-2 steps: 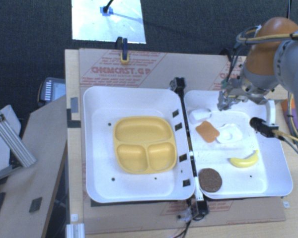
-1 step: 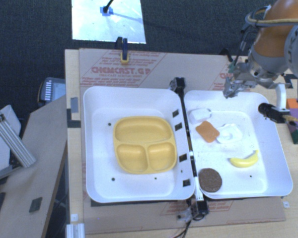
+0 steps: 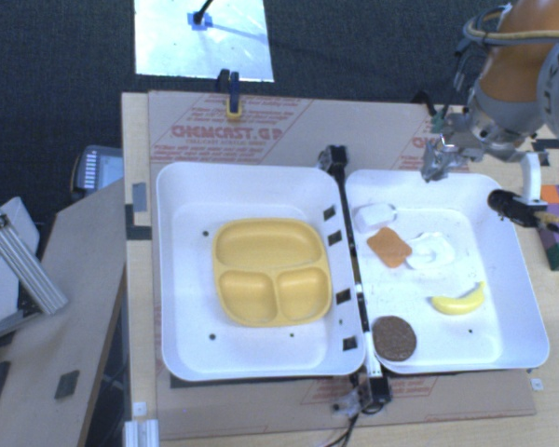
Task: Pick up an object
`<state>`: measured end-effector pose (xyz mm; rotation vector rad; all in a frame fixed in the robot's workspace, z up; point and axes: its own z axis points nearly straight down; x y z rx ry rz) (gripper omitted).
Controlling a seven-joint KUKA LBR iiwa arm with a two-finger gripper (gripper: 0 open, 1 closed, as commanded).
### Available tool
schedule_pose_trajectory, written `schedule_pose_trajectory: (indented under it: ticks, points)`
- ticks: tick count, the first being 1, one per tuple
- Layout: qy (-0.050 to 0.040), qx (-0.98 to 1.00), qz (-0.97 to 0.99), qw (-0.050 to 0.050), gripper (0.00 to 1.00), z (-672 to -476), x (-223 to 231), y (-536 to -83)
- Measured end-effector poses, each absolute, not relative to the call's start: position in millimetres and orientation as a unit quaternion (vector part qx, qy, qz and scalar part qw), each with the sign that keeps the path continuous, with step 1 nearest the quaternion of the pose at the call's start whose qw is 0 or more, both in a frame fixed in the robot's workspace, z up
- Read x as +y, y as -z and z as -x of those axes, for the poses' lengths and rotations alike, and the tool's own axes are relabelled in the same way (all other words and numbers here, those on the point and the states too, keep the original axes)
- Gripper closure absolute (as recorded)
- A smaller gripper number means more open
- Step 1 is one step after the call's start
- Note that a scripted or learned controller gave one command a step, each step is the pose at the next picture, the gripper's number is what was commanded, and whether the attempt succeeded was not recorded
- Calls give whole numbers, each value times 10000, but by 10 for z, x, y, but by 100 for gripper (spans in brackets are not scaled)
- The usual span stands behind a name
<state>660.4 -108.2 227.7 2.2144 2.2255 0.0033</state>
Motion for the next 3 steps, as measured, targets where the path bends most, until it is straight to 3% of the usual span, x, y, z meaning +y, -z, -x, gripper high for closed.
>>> schedule_pose_trajectory:
  ticks: [1,3]
  points:
    - [1,7098,-7044,-9,100,-6266,-686,-2208]
    - [-1,7102,-7039,-12,100,-5853,145,-2123]
